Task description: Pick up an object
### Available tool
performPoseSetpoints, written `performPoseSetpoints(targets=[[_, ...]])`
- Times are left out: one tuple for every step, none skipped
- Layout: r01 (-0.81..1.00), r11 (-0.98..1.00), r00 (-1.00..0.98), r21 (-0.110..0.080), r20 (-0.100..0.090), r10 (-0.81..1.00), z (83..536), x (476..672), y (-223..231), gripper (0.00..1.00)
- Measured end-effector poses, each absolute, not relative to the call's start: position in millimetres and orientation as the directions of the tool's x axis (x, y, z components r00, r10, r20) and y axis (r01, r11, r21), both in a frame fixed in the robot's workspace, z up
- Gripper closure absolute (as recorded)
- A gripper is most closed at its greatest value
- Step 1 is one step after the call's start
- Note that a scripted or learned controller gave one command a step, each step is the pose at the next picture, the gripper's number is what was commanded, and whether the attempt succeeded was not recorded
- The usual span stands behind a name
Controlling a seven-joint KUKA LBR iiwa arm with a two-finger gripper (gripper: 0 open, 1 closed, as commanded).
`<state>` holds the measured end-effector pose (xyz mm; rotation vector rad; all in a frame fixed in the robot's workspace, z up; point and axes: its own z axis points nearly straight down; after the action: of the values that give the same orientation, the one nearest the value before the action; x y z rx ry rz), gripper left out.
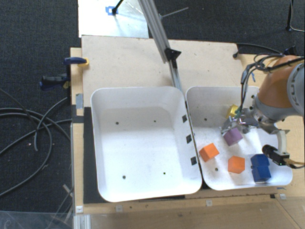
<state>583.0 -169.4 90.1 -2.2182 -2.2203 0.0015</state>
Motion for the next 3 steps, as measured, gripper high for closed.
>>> performPoseSetpoints(targets=[[1.0,0.001,-0.001,-0.003,0.001,1.0,90,542.4,-157,0.0],[1.0,0.004,-0.004,0.004,0.0,1.0,101,545.4,-157,1.0],[1.0,0.014,-0.014,0.009,0.002,1.0,195,552.4,-72,1.0]])
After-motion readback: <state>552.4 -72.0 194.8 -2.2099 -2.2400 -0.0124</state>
